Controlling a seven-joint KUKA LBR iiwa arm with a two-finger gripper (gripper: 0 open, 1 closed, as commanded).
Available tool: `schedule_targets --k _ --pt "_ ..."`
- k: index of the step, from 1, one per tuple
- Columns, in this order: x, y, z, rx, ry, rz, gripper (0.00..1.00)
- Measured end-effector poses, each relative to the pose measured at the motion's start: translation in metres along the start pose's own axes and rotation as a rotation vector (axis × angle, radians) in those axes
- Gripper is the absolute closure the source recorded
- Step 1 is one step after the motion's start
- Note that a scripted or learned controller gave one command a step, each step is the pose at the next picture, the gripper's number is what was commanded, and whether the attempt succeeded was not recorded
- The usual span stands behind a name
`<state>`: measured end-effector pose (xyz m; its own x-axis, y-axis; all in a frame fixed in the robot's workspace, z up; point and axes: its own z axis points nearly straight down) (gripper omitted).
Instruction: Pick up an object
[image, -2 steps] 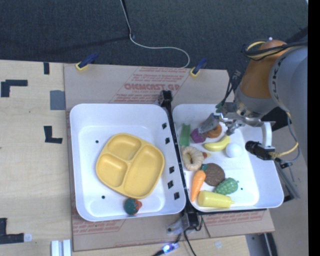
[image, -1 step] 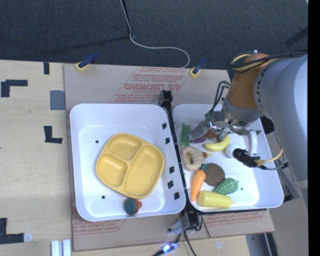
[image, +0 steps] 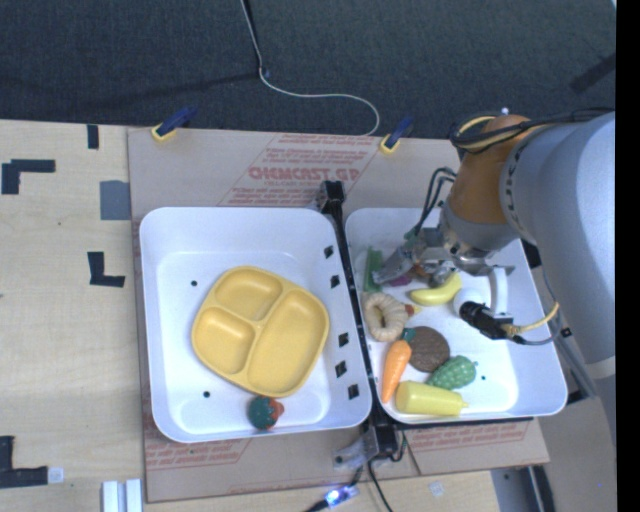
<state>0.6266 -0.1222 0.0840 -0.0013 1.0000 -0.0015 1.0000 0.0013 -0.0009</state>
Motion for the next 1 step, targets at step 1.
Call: schedule_targets --k 1 --pt "0.0006 0.001 -0.012 -0.003 0.0 -0.001 1.0"
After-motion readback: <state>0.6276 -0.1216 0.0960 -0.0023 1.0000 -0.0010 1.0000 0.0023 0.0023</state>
